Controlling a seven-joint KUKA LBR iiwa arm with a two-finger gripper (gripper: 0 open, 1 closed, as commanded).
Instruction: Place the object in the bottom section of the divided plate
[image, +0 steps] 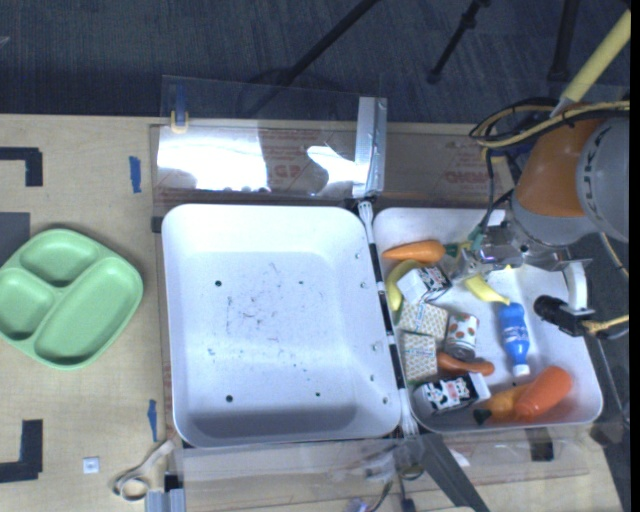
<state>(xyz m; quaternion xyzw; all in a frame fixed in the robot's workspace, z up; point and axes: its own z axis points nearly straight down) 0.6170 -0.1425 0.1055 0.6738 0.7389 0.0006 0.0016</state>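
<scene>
The green divided plate (68, 297) lies on the wooden bench at the far left, outside the bins; its large section faces lower right and two smaller sections sit at upper left. My gripper (486, 250) hangs over the back of the right bin (585, 405), just right of an orange carrot (412, 251) and above a small yellow banana (485, 290). The grey arm with its orange band (552, 178) reaches in from the upper right. The wrist body hides what is under the gripper.
The right bin is crowded: a second banana (397, 285), cracker packs (422, 321), a small can (461, 336), a blue bottle (514, 336), an orange vegetable (541, 392), a black-and-white carton (447, 394). The left bin (180, 235) lies between it and the plate.
</scene>
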